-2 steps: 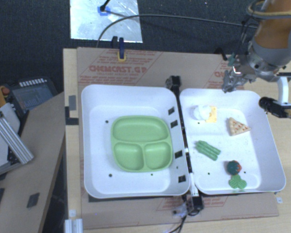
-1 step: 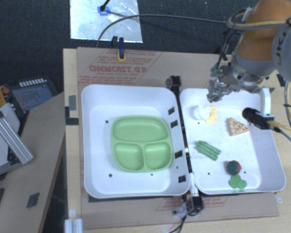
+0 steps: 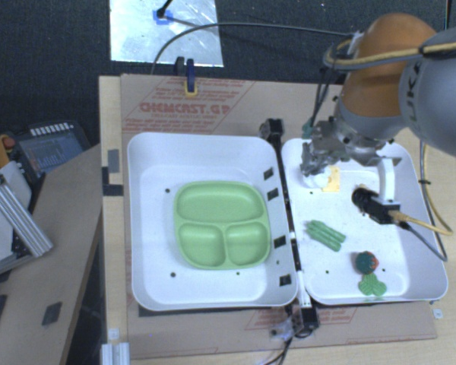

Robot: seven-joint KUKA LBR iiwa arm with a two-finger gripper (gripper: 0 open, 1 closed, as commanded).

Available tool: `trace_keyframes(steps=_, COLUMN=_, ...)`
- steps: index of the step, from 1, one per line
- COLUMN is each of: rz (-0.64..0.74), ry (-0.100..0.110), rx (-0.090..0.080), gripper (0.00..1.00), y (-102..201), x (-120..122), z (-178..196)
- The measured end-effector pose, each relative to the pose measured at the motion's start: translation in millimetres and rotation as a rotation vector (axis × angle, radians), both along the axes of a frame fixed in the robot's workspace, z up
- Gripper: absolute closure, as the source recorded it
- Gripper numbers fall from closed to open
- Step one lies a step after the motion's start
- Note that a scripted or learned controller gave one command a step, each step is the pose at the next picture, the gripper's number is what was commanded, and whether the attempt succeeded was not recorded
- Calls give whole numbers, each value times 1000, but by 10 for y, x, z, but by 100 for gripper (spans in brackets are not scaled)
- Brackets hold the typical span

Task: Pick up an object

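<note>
Lettering in red on the cardboard sheet (image 3: 213, 101) under the bins reads roughly "CHEMCAST", with further characters too blurred to make out. Down in the right bin (image 3: 433, 268), near its far left corner, the gripper (image 3: 316, 166) sits just beside a small yellow piece (image 3: 333, 179); whether anything is gripped cannot be told. A green ridged piece (image 3: 324, 235) lies toward the bin's middle, a round green-and-red toy (image 3: 366, 261) and a green leafy piece (image 3: 372, 285) near its front edge. The left bin (image 3: 148, 280) bears a green divided tray (image 3: 219, 224).
</note>
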State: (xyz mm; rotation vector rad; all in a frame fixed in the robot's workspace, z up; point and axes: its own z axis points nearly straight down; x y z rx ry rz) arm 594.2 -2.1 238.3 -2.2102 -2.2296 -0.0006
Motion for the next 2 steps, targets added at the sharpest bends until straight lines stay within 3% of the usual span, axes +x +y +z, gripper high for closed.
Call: trace_keyframes(steps=2, rz=1, ry=-1, rx=0, gripper=100, y=921, x=-374, z=-70)
